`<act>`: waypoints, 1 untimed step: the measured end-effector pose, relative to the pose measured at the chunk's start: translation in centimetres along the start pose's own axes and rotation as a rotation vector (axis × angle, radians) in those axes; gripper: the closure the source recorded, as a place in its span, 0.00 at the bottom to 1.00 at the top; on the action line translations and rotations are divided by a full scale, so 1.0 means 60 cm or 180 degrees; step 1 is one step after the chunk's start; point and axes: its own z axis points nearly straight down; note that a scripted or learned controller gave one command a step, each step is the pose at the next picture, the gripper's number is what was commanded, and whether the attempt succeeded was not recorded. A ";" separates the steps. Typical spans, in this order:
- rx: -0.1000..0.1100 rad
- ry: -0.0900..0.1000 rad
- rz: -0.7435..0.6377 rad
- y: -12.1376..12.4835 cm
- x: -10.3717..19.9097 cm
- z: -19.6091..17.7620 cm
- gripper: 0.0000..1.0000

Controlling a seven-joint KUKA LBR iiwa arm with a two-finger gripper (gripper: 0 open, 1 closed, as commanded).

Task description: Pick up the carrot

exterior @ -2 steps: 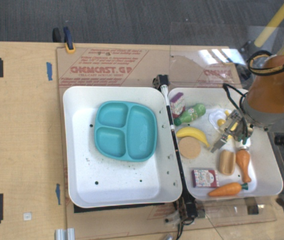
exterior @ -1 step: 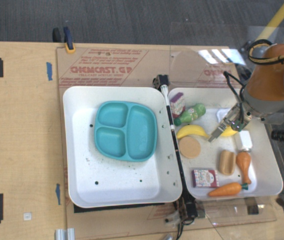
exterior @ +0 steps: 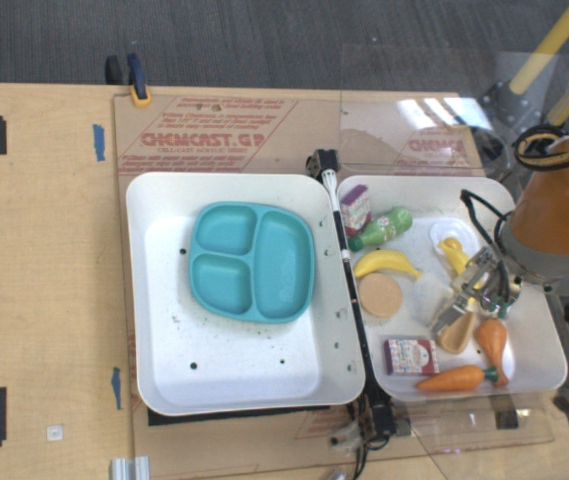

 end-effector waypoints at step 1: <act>-0.0078 0.0030 -0.1199 -0.076 -0.011 0.020 0.00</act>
